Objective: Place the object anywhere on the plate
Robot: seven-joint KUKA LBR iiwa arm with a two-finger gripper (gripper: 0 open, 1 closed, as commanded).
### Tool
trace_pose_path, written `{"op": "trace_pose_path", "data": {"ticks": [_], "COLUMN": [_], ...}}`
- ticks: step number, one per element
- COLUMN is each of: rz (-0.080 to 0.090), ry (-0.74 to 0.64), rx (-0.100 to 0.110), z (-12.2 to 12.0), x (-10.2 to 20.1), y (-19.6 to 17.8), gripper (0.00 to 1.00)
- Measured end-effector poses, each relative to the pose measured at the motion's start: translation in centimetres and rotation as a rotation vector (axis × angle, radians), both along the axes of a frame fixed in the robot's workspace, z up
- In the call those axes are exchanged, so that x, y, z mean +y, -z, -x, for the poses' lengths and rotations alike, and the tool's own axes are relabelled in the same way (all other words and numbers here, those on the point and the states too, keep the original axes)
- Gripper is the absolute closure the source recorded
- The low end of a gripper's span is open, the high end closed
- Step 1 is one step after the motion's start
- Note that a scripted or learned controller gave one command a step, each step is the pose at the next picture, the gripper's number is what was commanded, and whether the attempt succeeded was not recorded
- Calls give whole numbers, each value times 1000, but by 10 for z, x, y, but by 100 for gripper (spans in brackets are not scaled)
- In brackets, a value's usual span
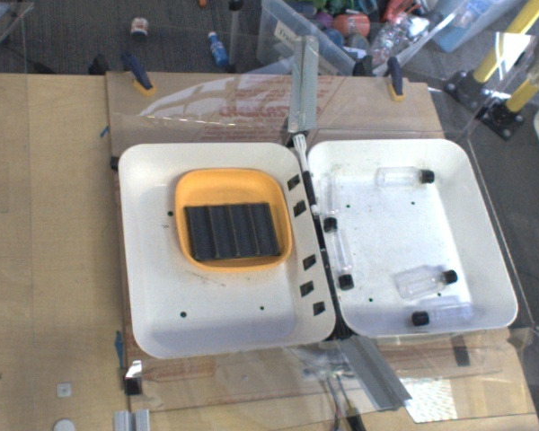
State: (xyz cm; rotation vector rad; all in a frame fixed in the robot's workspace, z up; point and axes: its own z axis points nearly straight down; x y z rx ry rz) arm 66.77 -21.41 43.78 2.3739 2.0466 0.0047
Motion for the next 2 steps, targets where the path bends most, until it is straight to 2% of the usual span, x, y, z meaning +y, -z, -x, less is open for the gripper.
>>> {"op": "trace_pose_path", "data": {"ticks": [1,2], "rz": [-1,1], "ry": [-130,-402], "rx": [3,2], "z": [0,0], "x": [2,-8], "y": [1,1], "gripper": [100,100]}}
